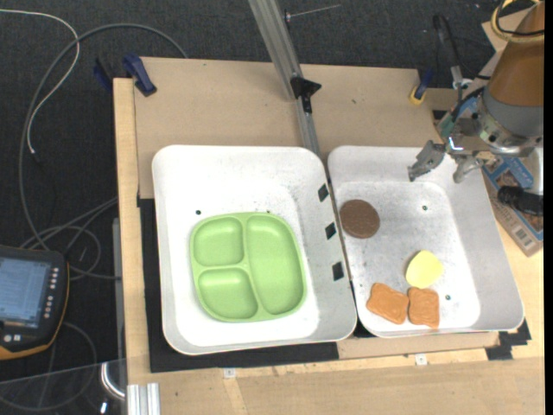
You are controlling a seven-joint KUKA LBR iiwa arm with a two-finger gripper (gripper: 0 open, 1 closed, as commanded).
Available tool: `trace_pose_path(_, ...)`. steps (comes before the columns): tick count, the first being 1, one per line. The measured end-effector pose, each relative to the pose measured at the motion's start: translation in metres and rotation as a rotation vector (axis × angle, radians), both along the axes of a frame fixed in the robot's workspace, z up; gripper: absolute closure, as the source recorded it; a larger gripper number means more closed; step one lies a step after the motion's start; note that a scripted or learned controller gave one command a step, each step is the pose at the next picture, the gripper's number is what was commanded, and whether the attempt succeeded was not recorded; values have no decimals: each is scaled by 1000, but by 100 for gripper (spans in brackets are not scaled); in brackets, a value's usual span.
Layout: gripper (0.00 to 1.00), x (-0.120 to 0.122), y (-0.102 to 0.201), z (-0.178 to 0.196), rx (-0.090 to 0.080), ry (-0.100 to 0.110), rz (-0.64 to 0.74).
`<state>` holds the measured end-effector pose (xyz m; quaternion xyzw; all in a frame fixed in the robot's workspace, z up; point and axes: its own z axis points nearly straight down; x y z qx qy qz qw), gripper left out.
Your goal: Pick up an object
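In the right bin (471, 232) lie a round brown disc (359, 218), a pale yellow piece (424, 269) and two orange-brown pieces (388, 303) (423, 307) near the front. My gripper (443, 162) hangs over the bin's back right part, above and to the right of the brown disc. Its two grey fingers stand apart, open, with nothing between them.
The left bin (173, 180) holds a green divided plate (249, 266). A metal post (275, 33) slants down to the gap between the bins. Blue clamps (138, 73) sit at the bench's back corners. A pendant (30, 296) and cables lie at the left.
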<state>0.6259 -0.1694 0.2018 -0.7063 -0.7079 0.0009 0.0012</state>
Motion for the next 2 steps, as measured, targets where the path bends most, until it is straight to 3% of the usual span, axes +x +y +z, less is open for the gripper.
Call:
trace_pose_path(1,100,1,0,12,-1,-3,3)
trace_pose_path(2,100,0,-27,-29,0,3,-6)
